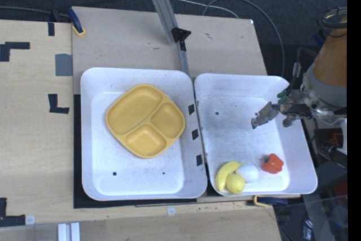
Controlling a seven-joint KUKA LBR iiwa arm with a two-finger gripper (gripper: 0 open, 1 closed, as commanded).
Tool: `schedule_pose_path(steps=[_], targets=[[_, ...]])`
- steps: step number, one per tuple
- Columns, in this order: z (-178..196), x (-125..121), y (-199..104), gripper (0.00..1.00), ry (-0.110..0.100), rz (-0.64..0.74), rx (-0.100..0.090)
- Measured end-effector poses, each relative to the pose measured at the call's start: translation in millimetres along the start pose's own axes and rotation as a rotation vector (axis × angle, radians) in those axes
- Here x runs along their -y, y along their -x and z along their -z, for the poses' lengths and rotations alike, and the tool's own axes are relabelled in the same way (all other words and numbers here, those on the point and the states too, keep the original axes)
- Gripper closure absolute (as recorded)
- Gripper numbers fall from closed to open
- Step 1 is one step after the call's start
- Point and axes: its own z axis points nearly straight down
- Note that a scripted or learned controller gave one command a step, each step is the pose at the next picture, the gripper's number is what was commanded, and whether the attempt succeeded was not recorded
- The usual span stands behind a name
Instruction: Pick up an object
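From my feed the hand (264, 117) hangs over the right bin (225, 87) toward its 3 o'clock wall, nothing between its fingers, though I cannot tell from this slant whether they are spread or closed. The objects crowd the 6 o'clock rim: a yellow banana (224, 174) touching a yellow lemon (236, 183), a white egg (248, 172) just beside them, a red pepper (272, 163) near it, leaving the bin's upper floor open. The left bin (93, 121) carries a yellow divided plate (145, 120), and the arm (333, 65) is cut off at the frame's right.
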Motion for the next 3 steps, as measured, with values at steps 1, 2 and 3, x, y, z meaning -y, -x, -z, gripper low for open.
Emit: schedule_pose_path(steps=[1,2,3], targets=[[0.0,0.0,0.0,0.0,0.0,0.0,0.0],[-54.6,-7.4,-6.9,0.0,-0.006,-0.001,-0.001],[-102.1,-12.2,-1.9,0.0,-0.005,-0.001,0.0]])
